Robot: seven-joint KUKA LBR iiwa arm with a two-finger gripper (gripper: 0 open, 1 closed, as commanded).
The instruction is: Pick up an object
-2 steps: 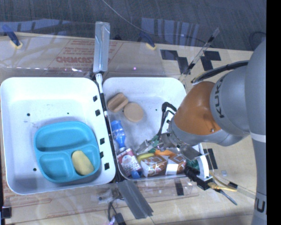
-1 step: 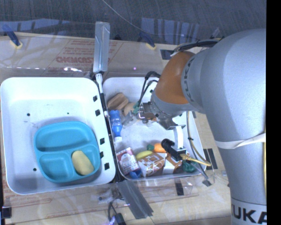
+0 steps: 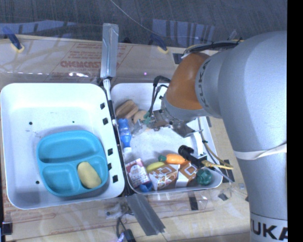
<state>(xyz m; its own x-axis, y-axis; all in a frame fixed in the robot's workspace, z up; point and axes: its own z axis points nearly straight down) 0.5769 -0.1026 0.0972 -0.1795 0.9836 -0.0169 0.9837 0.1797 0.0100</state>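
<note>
Wooden bench with faint red print, unreadable, "UKA" on arm, tool state unclear

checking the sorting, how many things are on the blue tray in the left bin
1. A yellow potato lies in the lower right compartment of the blue tray, in the left bin. Nothing on the tray looks hidden.

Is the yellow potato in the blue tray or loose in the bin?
In the tray. The potato rests in the lower-right compartment of the blue tray, inside the left bin.
</note>
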